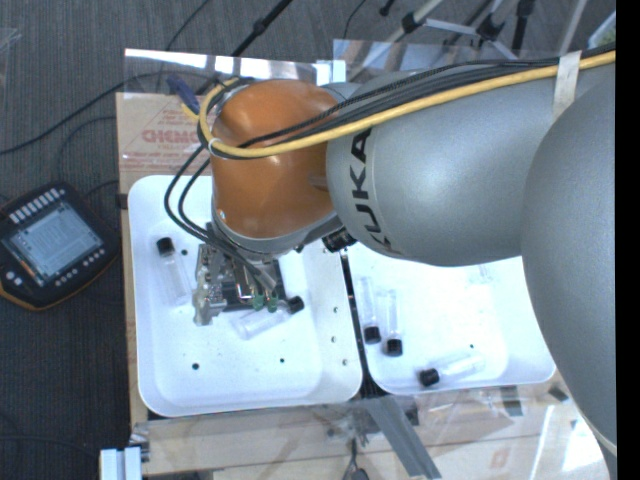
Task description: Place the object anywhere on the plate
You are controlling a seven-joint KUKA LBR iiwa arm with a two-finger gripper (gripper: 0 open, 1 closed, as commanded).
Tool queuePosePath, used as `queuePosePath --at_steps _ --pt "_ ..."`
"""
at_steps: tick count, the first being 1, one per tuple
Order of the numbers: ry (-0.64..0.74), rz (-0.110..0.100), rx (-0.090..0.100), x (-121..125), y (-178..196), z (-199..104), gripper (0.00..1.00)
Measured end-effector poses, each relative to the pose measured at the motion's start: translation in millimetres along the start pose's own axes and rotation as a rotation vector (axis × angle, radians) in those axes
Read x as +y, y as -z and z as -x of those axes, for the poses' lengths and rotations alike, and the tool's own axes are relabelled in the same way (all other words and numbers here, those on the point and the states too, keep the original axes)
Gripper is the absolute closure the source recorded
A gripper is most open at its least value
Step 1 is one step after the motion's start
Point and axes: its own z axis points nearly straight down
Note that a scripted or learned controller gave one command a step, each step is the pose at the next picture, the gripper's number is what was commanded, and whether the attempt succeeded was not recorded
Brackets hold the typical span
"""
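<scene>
My gripper hangs low over the middle of the left white bin, below the orange band of the arm. Just to its right a clear vial with a black cap lies on the bin floor, close to the gripper or touching it; I cannot tell which. A second clear vial with a black cap lies near the bin's left wall, apart from the gripper. The arm's wrist hides the back part of the bin.
The right bin holds three clear black-capped vials: two near its left wall and one at the front. A pendant lies left of the bench. The grey arm covers the right bin's back.
</scene>
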Motion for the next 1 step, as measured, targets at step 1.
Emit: queuePosePath --at_steps 1 --pt "0.251 -0.001 -0.004 -9.9 35.5 92.6 1.00"
